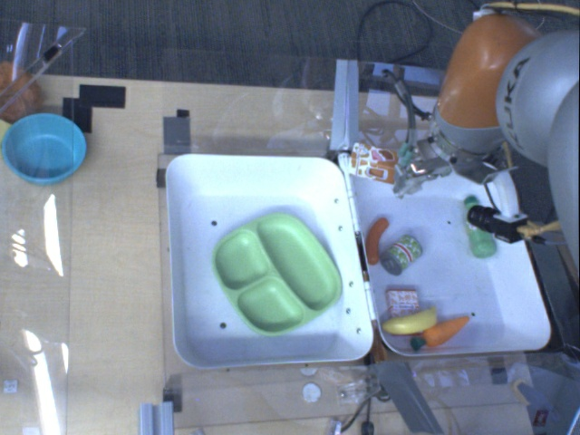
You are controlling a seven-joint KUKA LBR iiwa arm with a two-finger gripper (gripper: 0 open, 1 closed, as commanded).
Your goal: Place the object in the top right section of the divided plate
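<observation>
We see the arm (535, 71): big rounded grey shells w/ a glossy orange band (476, 71), dark "KUKA" lettering on the grey, black cables looping off the metal wrist hardware.

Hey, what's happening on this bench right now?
A grey and orange robot arm reaches in over the right bin, its gripper low near the bin's far left corner beside a small printed carton. Toy food lies loose in that bin: a sausage, a can, a green bottle, a banana and a carrot. The green divided plate sits in the left bin with nothing placed on it yet.
</observation>
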